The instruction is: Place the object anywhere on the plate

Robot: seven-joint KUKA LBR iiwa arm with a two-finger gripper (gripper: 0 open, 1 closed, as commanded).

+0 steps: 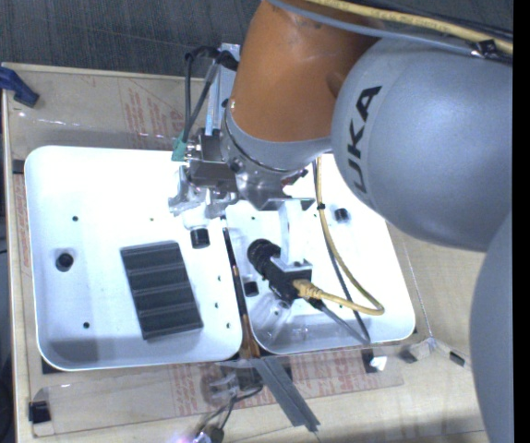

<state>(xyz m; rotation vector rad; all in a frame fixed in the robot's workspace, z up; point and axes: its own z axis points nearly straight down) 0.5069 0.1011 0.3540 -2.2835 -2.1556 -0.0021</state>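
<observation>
So the big grey arm [422, 118] with its orange band [283, 72] comes in from the right and hangs over the seam between the two white bins, with the gripper [198, 212] sitting low over the upper right part of the left bin [48, 247]. Honestly can't tell what the gripper is doing, it's tangled up in wrist hardware and cables from this angle. The dark ribbed plate [161, 289] lies flat in the left bin, a bit tilted, below and left of the gripper and apart from it. There's a small dark object [199, 238] on the bin floor just under the gripper (too small to tell what it is), near the plate's upper right corner but not on it. The right bin [399, 317] is mostly covered by the arm.
</observation>
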